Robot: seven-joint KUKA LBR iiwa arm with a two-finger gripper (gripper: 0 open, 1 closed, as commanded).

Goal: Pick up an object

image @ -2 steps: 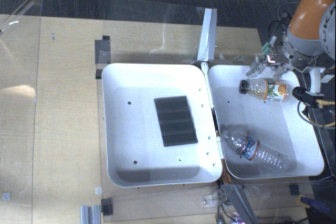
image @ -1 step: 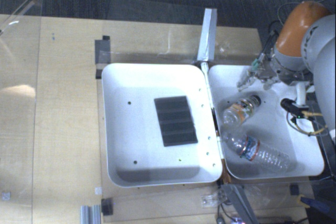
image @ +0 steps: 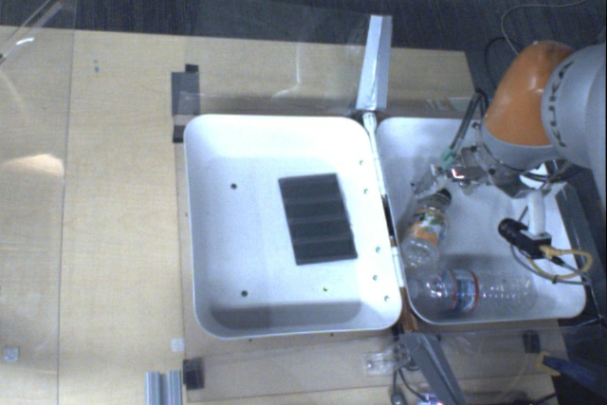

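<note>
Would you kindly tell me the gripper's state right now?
Gripper: cannot be told; it sits low in the right bin, above a bottle.

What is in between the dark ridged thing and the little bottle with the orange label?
In the camera view, between the dark ridged pad and the small bottle lie bare white bin floor and the two bins' adjoining rims.

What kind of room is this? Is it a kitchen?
Probably a robot lab, not a kitchen. A robot arm reaches over two white bins on a wooden bench, with clear plastic bottles to practise grabbing.
</note>
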